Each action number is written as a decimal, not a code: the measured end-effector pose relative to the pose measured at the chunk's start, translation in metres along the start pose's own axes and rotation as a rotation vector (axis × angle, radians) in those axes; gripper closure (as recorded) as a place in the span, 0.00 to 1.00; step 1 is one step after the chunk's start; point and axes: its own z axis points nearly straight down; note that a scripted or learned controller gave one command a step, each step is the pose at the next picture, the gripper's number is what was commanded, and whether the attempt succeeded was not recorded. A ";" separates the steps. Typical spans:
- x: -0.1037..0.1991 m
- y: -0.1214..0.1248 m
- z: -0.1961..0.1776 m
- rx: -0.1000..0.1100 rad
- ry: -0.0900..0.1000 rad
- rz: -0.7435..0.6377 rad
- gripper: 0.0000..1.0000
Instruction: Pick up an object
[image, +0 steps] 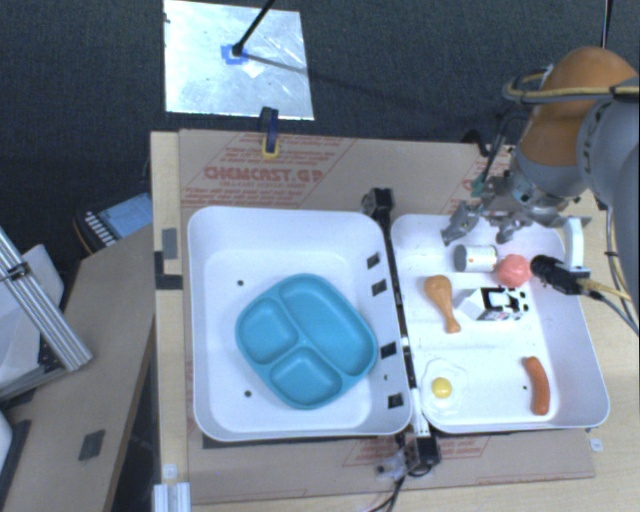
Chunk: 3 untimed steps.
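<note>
My gripper (479, 228) hangs over the back of the right bin (585, 330), open, its two fingertips spread apart with nothing between them. Just in front of it lies a small white cylinder (480, 258) with a grey end, and a pink ball (514, 268) rests beside that. A tan toy drumstick (441, 299) lies to the left of a black-and-white patterned box (500, 302). Nearer the front edge are a fried-egg toy (442, 387) and an orange sausage (537, 384).
The left bin (215, 260) holds a blue divided plate (305, 340). A black divider (392, 290) runs between the bins. The arm's orange band (580, 100) and grey wrist stand over the bench's back right corner, with a black cable (575, 280) along the right bin's rim.
</note>
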 end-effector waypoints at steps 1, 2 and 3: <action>0.000 0.003 -0.007 -0.012 -0.001 -0.002 0.00; 0.001 -0.001 0.054 -0.008 -0.001 0.000 0.00; -0.002 0.005 0.067 -0.029 -0.007 0.000 0.00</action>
